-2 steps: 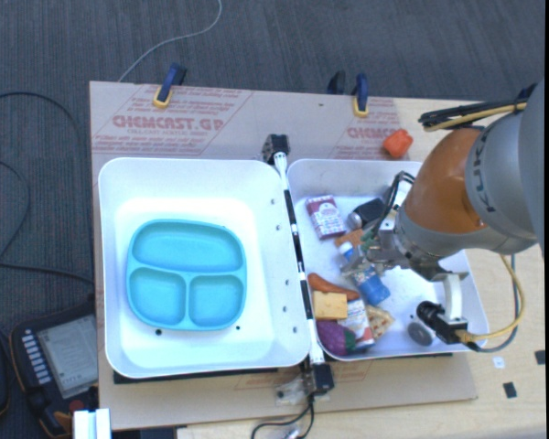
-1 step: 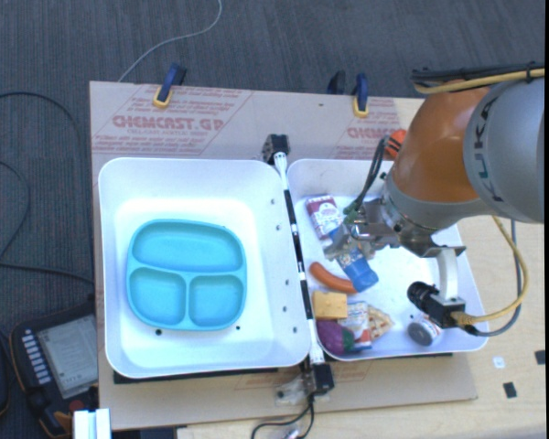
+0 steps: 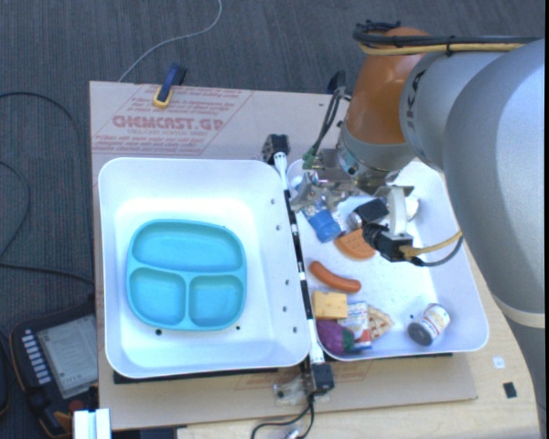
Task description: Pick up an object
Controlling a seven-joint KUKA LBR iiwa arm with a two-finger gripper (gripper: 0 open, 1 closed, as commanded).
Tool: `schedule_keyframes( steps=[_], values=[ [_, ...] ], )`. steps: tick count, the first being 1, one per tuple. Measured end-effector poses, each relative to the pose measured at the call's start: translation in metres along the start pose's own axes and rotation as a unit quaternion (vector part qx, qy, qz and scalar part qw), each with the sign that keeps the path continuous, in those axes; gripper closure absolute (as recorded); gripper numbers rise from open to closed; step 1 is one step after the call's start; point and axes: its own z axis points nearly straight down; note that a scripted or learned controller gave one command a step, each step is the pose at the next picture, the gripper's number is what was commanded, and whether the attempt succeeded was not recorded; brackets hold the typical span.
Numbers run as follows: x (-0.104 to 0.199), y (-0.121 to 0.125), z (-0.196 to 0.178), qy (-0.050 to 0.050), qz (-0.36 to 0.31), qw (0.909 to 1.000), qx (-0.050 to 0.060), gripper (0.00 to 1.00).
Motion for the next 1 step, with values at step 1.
schedule_keyframes(
  steps=[1],
  values=[
    [0.0624, -0.0301, -0.0325, 0.000, 0.000, 1.0000, 0.000, 1.00]
  ],
)
